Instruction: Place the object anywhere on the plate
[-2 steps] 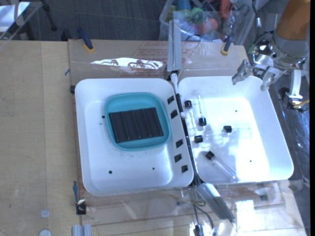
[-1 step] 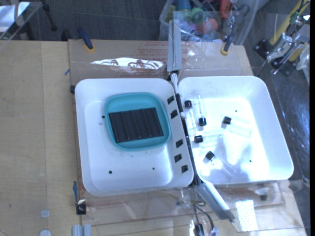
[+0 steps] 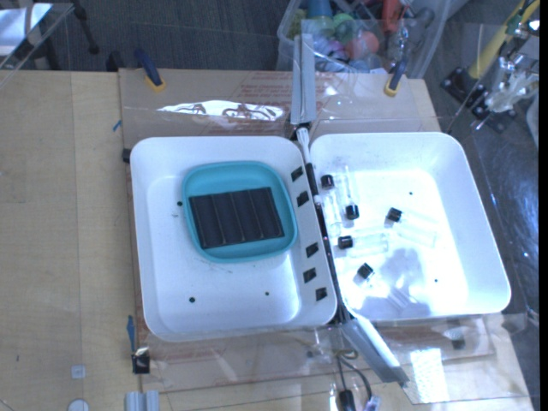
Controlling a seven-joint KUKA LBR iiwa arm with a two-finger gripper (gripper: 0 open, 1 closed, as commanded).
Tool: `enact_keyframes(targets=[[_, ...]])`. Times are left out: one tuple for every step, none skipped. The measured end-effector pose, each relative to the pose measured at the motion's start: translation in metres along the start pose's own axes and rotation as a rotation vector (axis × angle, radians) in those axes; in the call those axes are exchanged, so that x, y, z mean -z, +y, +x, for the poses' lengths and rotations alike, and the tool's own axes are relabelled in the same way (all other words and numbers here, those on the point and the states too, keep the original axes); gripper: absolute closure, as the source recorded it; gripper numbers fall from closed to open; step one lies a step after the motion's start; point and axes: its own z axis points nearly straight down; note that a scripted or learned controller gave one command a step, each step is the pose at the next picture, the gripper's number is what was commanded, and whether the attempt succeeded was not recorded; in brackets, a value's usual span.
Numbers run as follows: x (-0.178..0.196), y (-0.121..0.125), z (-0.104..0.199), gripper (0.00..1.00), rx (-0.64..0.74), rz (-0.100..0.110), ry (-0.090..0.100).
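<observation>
A teal square plate point(image 3: 195, 183) sits in the left white bin point(image 3: 163, 272), slightly toward the back. A dark ribbed rectangular pad point(image 3: 235, 216) covers its middle. The right white bin point(image 3: 458, 187) holds several clear vials with black caps lying loose on its floor. One vial point(image 3: 393, 217) lies near the middle, another point(image 3: 351, 211) closer to the divider, and a third point(image 3: 365, 272) nearer the front. Their clear bodies are hard to make out against the white floor.
Black clips point(image 3: 310, 249) line the divider between the two bins. A clear box of colourful items point(image 3: 364, 11) stands behind the bins. Clamps point(image 3: 152, 77) hold the bench sheet at the back. Cables and hardware point(image 3: 501, 88) crowd the far right.
</observation>
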Motion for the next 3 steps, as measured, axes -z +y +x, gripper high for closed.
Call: enact_keyframes(targets=[[-0.112,-0.003,0.006,1.00,0.182,0.006,0.006],[-0.204,-0.005,0.013,1.00,0.333,0.006,0.007],[-0.270,-0.011,0.034,1.00,0.494,-0.008,0.003]])
